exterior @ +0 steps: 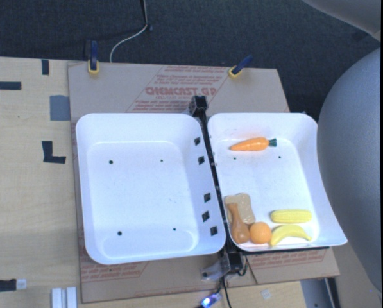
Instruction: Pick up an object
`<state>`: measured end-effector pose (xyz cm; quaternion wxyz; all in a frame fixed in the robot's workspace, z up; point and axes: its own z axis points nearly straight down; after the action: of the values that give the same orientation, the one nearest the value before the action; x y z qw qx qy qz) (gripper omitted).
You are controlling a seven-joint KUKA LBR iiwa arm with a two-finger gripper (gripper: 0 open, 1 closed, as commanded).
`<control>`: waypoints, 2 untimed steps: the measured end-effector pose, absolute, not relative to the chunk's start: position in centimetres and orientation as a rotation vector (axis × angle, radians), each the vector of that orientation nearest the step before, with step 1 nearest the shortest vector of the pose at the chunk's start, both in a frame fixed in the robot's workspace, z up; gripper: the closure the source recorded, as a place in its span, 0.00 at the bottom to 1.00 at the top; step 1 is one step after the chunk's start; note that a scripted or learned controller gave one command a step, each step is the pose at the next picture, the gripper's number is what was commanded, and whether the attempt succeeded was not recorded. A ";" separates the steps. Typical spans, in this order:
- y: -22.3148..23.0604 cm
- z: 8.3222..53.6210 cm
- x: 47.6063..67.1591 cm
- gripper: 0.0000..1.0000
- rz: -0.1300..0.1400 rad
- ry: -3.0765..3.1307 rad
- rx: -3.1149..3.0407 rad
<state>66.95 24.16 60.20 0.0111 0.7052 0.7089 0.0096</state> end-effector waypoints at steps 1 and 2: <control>24.3 61.2 67.1 1.00 0.051 2.203 2.195; 24.4 62.2 67.2 1.00 0.076 2.195 2.188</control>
<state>67.21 24.38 62.15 0.0205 0.7056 0.7079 0.0244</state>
